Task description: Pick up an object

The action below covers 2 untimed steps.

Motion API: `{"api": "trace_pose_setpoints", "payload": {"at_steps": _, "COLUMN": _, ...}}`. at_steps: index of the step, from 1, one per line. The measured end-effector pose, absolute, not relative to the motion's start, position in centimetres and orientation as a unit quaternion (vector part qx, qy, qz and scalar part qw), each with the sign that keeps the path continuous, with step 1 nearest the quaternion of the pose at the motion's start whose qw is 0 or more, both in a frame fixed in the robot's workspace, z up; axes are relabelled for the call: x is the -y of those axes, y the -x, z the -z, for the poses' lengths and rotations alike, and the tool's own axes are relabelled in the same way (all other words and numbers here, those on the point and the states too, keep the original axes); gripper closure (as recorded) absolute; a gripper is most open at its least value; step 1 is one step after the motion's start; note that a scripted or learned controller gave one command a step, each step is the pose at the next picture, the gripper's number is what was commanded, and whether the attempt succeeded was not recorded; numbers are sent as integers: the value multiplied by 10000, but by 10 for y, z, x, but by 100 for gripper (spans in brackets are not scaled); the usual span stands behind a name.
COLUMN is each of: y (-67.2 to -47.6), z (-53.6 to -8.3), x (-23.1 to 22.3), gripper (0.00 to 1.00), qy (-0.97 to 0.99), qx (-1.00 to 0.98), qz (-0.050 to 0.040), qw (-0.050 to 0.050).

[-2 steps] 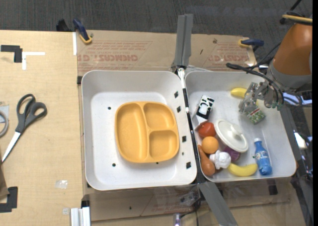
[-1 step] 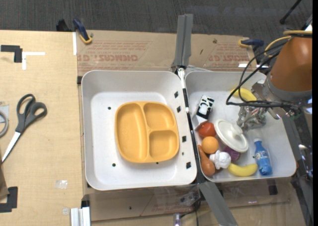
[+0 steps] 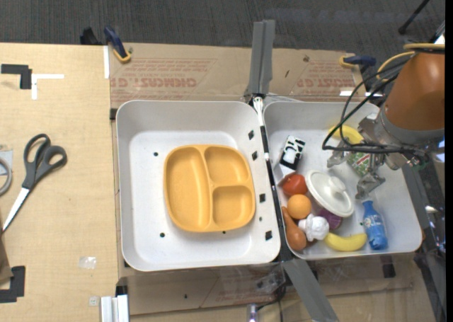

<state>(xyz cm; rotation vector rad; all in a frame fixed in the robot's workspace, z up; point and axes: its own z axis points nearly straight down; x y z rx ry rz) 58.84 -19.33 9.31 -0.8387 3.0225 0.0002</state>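
The gripper [image 3: 361, 165] hangs low over the right bin [image 3: 403, 239], and I cannot tell its state; the nearest thing, a white lid [image 3: 330, 191], lies just beside it at eight o'clock; the blue bottle [image 3: 374, 226] is near at six, long axis twelve-to-six.

Cut off by the right picture edge: the arm's orange band [image 3: 422, 90] and the grey body below it. Hidden under the arm: the far right corner of the right bin [image 3: 403, 232] and most of a yellow item [image 3: 348, 132] there. Half covered by the white lid [image 3: 330, 192]: a purple object [image 3: 331, 219]. Too small to read: the blue bottle's [image 3: 374, 226] label and the black-and-white item [image 3: 291, 151] near the bin's left wall. Unclear amid wrist cabling: gripper [image 3: 361, 172] finger spacing.
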Motion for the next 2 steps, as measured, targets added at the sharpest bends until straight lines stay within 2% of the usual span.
{"api": "trace_pose_setpoints", "payload": {"at_steps": 1, "y": -620, "z": -95, "x": 221, "gripper": 0, "qy": 3152, "qx": -9490, "qz": 10, "qw": 40}}
{"api": "trace_pose_setpoints", "payload": {"at_steps": 2, "y": -575, "z": -93, "x": 221, "gripper": 0, "qy": 3300, "qx": -9440, "qz": -1, "qw": 29}}
